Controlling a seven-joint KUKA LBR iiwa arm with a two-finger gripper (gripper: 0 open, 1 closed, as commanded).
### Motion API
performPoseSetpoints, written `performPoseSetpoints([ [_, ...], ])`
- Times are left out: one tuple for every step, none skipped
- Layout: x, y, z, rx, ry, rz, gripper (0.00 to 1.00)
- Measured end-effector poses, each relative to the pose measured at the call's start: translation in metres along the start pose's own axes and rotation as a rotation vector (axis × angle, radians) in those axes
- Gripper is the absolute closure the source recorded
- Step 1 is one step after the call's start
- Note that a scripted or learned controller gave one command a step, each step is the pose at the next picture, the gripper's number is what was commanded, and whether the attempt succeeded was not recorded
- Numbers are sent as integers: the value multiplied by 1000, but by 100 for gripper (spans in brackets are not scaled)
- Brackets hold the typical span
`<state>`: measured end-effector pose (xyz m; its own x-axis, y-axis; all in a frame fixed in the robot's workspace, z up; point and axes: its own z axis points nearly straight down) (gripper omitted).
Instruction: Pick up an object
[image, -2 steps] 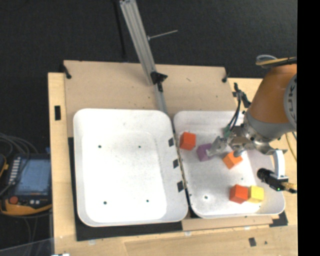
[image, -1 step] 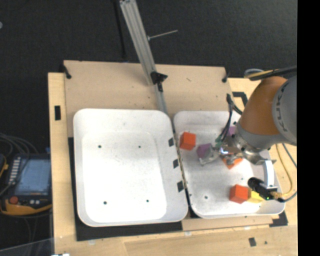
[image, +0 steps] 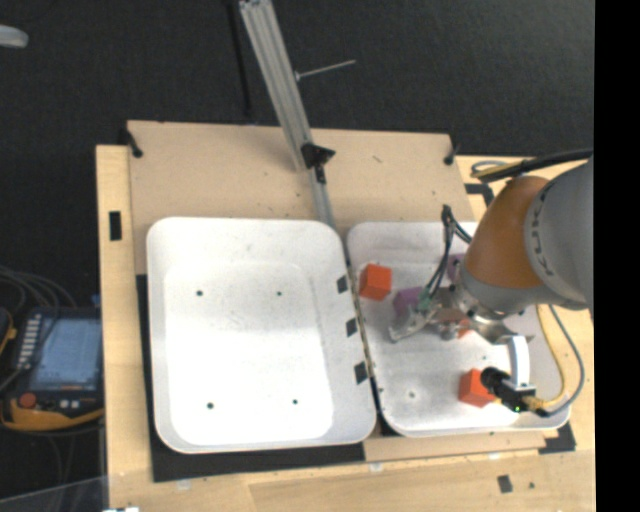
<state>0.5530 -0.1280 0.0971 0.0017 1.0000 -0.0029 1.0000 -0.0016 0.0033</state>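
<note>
Camera view shows us our gripper, grip state unclear, lowered by the purple object; next, lift at twelve o'clock

Small orange cube-shaped block lay in the right bin, upper left region near the divider. Second orange block sat toward the lower right. Small purple object lay between them, shape unclear.

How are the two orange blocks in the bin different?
The upper orange block sits near the right bin's left wall, out in the open. The lower orange block sits near the bin's front edge, right beside the arm's black fitting. The upper one lies closer to the purple piece. Both are orange, blocky and lie in the right bin.
</note>
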Motion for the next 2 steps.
performPoseSetpoints([
  [-1, 1, -12, -4, 2, 7, 100],
  [-10, -3, -61, -2, 1, 2, 100],
])
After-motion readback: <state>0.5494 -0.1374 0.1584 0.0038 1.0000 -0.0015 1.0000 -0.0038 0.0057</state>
